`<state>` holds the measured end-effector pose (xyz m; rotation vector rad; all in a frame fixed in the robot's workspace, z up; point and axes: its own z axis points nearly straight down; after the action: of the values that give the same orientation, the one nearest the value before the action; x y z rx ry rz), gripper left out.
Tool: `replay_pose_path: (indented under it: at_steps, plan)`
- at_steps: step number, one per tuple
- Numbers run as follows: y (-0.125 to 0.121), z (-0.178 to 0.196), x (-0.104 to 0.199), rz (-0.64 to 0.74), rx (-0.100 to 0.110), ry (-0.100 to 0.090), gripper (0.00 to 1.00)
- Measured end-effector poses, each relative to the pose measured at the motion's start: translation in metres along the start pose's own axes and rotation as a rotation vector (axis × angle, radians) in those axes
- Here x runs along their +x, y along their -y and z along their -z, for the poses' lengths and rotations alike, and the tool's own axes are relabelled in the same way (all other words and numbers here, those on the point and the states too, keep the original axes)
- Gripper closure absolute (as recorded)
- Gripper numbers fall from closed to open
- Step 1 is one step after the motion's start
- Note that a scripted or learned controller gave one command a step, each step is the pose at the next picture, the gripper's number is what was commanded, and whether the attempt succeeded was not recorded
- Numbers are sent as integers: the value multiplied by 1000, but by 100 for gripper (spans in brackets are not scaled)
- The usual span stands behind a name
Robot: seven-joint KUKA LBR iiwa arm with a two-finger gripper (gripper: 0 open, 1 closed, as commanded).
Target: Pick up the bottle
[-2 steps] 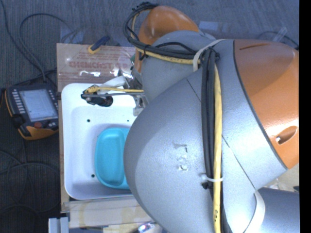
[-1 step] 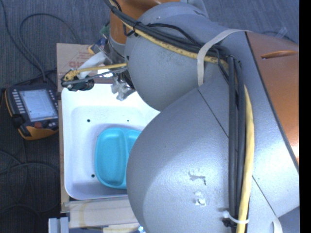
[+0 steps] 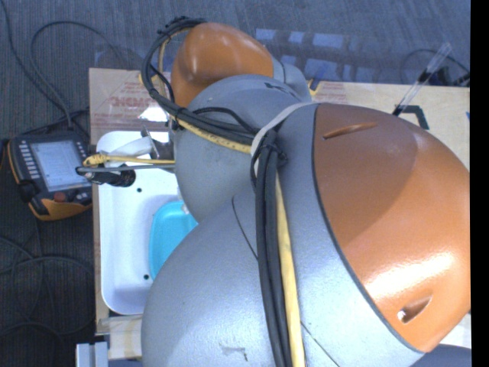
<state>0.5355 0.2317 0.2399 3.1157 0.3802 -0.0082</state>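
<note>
Light-blue, smooth plastic, perhaps the bottle (image 3: 166, 234), is seen in the glossy white bin (image 3: 122, 235) at the view's left. It is largely covered by the rounded grey and orange arm (image 3: 321, 228), so its long axis cannot be told. Whether the gripper (image 3: 151, 134), over that bin's far end, is open or closed cannot be told.

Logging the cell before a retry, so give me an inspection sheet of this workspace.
Surface: plywood bench bearing a white bin.
Job's things: bottle not identifiable; light blue item in the bin, half hidden by the arm.
Clutter: nothing seen.
Grippers: gripper over the bin's far end, mostly hidden.
Cables: black and yellow cables along the arm; floor cables too.
Surroundings: teach pendant on grey carpet.
</note>
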Motion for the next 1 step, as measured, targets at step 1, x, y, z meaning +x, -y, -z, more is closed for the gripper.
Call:
replay_pose_path:
  at_steps: [1]
  plan:
    - [0, 0, 0, -2, 0, 0, 0]
